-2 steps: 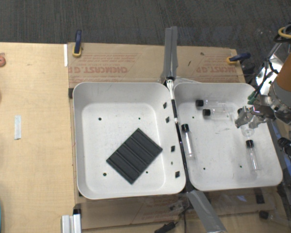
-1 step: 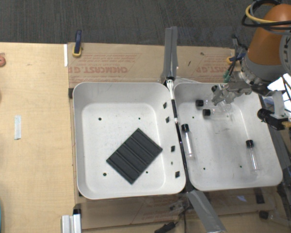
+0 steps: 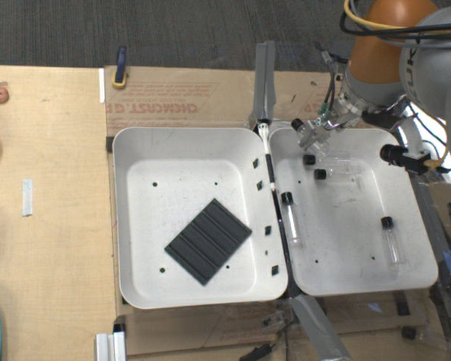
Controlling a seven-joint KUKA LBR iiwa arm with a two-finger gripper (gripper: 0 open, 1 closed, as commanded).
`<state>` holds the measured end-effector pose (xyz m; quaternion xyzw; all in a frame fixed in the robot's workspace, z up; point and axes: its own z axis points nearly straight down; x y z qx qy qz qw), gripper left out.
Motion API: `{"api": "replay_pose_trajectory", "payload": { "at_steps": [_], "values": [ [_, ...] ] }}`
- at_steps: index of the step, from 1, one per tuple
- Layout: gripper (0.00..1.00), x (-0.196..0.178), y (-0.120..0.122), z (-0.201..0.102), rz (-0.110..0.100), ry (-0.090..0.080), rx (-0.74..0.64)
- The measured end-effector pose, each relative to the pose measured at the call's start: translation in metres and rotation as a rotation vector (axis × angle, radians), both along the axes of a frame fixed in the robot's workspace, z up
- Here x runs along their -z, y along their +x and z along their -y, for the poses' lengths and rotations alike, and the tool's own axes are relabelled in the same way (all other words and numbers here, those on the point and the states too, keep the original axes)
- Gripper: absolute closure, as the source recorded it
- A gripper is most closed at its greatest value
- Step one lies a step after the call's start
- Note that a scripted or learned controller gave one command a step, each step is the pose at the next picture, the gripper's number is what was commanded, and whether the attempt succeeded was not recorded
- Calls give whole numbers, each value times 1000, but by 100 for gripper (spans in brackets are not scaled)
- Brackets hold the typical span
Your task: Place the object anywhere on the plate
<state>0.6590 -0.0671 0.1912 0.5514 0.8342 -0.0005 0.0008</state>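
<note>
dark ribbed plate (image 3: 208,241) lies well left of the end effector (image 3: 310,135), grip state unclear.

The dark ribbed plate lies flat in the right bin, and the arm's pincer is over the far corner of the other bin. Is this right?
Not quite. In the camera view the dark ribbed plate lies flat in the left bin, not the right one. The pincer is over the far corner of the other bin, the right bin.

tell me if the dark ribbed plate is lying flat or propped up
Lying flat. The dark ribbed plate rests on the floor of the left bin, turned at an angle to the walls, with no edge raised.
</note>
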Motion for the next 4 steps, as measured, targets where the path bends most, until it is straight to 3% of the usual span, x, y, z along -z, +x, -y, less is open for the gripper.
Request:
{"api": "replay_pose_trajectory", "payload": {
  "at_steps": [1,2,3,4],
  "values": [
    [100,0,-32,-87,-3,1,-241],
    [100,1,-117,-133,-3,1,-294],
    [100,1,-91,-146,-2,1,-458],
    [100,-57,-114,-145,1,0,-1035]
  ]
}}
